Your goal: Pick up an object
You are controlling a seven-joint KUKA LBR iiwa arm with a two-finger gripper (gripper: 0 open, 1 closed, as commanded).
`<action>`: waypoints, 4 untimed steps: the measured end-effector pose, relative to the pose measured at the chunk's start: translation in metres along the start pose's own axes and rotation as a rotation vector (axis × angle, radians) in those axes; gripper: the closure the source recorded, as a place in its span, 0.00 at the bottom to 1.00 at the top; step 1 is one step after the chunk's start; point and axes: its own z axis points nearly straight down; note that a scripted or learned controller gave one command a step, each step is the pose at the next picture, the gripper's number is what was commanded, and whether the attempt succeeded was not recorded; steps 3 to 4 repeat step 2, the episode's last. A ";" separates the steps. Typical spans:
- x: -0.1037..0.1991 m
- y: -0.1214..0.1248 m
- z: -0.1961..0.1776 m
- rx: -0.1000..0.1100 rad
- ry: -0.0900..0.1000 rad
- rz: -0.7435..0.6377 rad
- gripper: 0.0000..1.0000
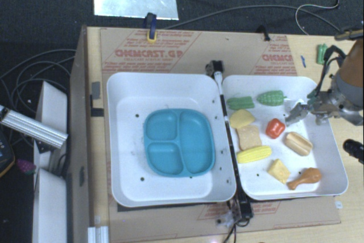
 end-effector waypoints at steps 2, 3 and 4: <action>0.030 0.026 0.102 -0.002 -0.001 -0.002 1.00; 0.030 0.026 0.102 -0.002 -0.001 -0.002 1.00; 0.030 0.026 0.102 -0.002 -0.001 -0.002 1.00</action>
